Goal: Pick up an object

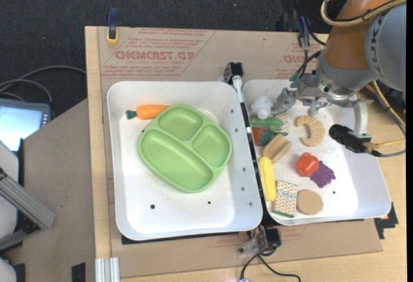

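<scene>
My gripper (299,102) hovers over the back part of the right bin (371,193). Its fingers (282,100) stand open with nothing between them. Just in front of it lies a tan croissant (311,130). To its left are a white round piece (262,105) and a green leafy piece (270,123). Further forward lie a bread-coloured roll (276,147), a red pepper (307,162), purple grapes (323,175), a yellow corn cob (267,178), a patterned cracker (285,197) and a round brown cookie (309,202).
The left bin (122,190) holds a green divided plate (186,148) and an orange carrot (148,111) at its back left. A black clip (233,71) sits where the two bins meet. Cables (381,145) run along the right side.
</scene>
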`<state>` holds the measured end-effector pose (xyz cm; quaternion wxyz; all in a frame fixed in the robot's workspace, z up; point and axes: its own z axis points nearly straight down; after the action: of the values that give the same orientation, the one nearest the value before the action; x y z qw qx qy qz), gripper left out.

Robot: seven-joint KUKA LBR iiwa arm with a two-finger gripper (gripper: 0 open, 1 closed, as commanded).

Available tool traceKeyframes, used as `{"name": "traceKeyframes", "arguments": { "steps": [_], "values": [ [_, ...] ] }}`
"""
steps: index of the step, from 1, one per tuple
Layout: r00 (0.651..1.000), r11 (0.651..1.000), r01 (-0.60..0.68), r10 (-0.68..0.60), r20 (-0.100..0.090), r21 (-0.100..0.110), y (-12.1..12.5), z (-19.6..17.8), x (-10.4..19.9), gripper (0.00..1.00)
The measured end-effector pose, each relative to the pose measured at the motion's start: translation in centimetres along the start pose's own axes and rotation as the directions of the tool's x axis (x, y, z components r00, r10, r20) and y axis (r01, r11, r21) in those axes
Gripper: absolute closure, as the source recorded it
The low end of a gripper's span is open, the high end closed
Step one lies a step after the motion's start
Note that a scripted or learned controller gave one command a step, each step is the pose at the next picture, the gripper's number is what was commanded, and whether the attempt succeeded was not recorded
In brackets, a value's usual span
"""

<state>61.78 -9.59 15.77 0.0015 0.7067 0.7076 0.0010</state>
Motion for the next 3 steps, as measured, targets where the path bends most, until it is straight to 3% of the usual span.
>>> {"name": "traceKeyframes", "arguments": {
  "steps": [1,2,3],
  "values": [
    [1.000,1.000,-0.002,0.002,-0.001,0.008,-1.7,1.4,-0.1,0.00],
    [1.000,1.000,-0.004,0.004,0.005,-0.010,3.1,-6.3,-5.2,0.00],
    [1.000,1.000,-0.004,0.004,-0.006,0.022,-7.7,5.8,-3.4,0.00]
  ]
}}
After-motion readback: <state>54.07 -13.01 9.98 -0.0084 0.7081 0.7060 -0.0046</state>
